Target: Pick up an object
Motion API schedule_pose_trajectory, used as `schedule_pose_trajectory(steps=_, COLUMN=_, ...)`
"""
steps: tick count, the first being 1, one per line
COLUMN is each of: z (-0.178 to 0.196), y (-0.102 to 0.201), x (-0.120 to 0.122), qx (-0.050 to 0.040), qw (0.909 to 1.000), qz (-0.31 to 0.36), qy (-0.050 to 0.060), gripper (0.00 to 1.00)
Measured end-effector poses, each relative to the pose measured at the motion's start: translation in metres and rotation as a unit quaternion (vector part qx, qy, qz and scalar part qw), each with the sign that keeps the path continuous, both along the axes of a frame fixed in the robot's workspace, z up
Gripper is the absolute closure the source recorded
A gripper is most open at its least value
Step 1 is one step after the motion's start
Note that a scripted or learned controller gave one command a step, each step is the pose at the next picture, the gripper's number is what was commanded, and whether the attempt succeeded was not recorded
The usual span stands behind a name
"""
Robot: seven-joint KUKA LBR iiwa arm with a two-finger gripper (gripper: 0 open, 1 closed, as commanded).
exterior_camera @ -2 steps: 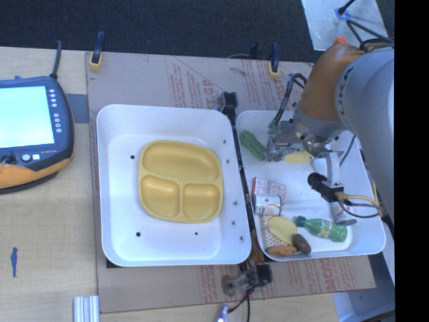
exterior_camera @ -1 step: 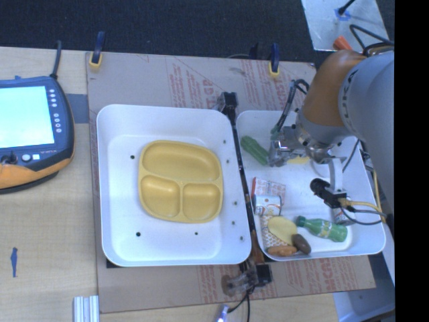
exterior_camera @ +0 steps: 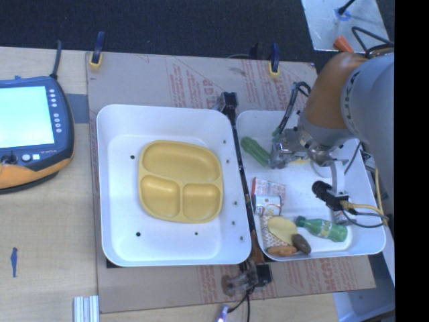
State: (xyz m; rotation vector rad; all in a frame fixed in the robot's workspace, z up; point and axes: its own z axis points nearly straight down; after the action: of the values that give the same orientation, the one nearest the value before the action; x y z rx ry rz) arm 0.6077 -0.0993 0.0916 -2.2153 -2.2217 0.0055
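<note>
My gripper (exterior_camera: 280, 154) hangs low in the right bin (exterior_camera: 362, 245), at its upper left part, right beside a green elongated object (exterior_camera: 254, 149) that lies to its left. Below it lie a small red-and-white carton (exterior_camera: 268, 194), a yellow rounded piece (exterior_camera: 282, 229), a brown item (exterior_camera: 301, 245) and a green bottle (exterior_camera: 323, 228) along the front wall. The arm's grey and orange body covers the bin's upper right part. Nothing is seen between the gripper's tips.
The left bin (exterior_camera: 114, 180) holds a yellow divided plate (exterior_camera: 179, 180). A tablet-like pendant (exterior_camera: 30, 129) rests on the bench at far left. Clamps (exterior_camera: 97, 51) hold the cardboard sheet at the back edge.
</note>
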Motion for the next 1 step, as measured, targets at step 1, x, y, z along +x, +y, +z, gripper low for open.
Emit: schedule_pose_trajectory(steps=1, z=0.0004, y=0.0042, x=0.0148, qx=0.0003, qw=1.0, qz=0.0, qy=-0.002, gripper=1.0)
